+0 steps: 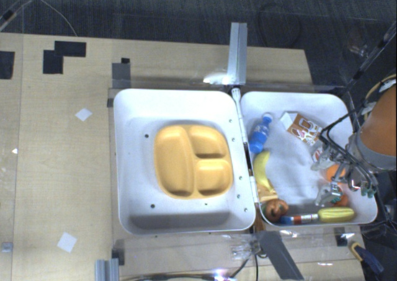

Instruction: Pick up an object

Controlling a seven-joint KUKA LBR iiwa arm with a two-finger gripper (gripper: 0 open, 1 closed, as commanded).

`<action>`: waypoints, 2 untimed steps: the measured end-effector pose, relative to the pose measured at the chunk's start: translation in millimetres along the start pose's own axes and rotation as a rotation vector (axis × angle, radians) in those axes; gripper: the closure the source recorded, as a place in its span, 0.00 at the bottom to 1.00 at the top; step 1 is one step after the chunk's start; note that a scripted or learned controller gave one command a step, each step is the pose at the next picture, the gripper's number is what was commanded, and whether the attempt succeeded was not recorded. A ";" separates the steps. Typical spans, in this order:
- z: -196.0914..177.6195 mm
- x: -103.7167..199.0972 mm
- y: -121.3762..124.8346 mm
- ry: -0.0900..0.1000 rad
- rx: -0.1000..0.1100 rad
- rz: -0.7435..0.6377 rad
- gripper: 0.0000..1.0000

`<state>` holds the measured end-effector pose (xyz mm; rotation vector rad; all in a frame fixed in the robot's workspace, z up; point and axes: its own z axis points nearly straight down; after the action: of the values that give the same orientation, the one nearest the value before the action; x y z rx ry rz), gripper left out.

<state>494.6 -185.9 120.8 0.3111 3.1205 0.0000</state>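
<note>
Beneath the gripper [330, 182] (right bin [291, 162]) lies an orange object [335, 171].

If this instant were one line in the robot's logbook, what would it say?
gripper: low in right bin | near orange item | grasp: unconfirmed | yellow tray: left bin

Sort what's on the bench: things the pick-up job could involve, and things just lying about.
Job:
hand, low in the right bin
blue bottle
banana
snack packet
yellow piece
reddish fruit

Lying about:
yellow divided tray in the left bin
black tape marks on the bench
</note>
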 end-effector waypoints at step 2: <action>-0.5 -112.1 34.7 -0.003 -0.001 0.764 0.00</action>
<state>611.3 -174.0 122.0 1.4505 2.7777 0.0050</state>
